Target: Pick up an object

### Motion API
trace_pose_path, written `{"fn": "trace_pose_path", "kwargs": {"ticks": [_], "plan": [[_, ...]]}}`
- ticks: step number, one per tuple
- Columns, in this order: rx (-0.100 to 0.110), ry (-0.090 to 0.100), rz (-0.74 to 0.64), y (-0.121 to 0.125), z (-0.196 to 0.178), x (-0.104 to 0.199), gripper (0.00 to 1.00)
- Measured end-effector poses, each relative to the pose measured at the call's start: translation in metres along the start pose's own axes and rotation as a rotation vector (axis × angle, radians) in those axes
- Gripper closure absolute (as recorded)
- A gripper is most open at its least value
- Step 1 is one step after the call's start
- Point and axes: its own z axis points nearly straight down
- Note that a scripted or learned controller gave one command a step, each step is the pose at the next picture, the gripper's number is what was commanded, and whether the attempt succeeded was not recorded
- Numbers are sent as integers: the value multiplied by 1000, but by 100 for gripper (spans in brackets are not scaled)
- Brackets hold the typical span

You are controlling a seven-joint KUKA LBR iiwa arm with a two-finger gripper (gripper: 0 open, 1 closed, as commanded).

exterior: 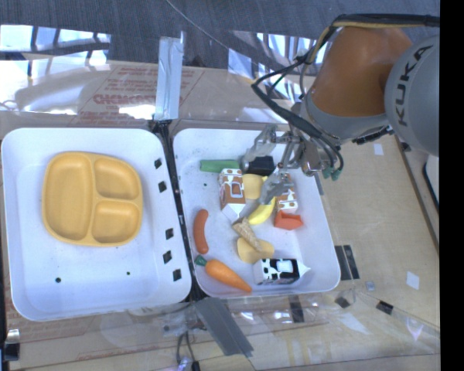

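Nearest the camera, at the lower edge of the right bin, lie a carrot and a black-and-white cow toy. Above them, toward the frame's centre, we see a sausage, a pale wedge, a banana, a brown-and-white carton, an orange-red block and a green stick. The left bin carries a yellow tray.

The claw sits low over the upper middle of the right bin, right of centre in the frame, above the banana and beside the carton. We cannot tell whether it is spread or pressed together; cables and metal parts mask it. We see nothing held.

Risks, in our judgement:
- Crowding. The carton, banana and block lie touching or just beside one another, so a closing claw may catch two things or push one aside.
- Slip. The banana is curved and tilted; a pinch off its middle may squeeze it out.
- Cable snag. Loose cables hang near the wrist and may drag across the toys.
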Motion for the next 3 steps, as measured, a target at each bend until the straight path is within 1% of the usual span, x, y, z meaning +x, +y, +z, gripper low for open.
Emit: {"fn": "trace_pose_path", "kwargs": {"ticks": [1,2,3], "plan": [[-3,9,157,24,151,-12,0],[-1,-1,148,25,136,-16,100],[-1,-1,7,22,112,63,100]]}}
